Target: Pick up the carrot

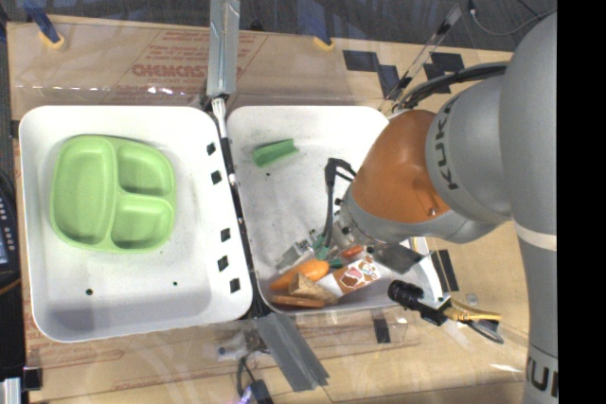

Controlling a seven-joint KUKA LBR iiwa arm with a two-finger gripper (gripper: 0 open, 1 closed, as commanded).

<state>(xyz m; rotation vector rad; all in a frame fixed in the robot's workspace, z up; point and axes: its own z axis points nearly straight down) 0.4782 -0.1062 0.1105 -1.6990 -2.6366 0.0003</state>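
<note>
I see the carrot (310, 271) lying in the near corner of the right bin (284, 203), in a small pile with a snack packet (358, 277). My tool (331, 241) sits low, just above that pile, but I cannot tell how its jaws stand. A green plate (112, 194) rests in the left bin (57, 298).

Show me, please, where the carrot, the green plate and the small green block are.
carrot (311, 270), camera view, its orange middle.
green plate (78, 194), camera view, its left compartment.
green block (275, 151), camera view, its top face.
</note>
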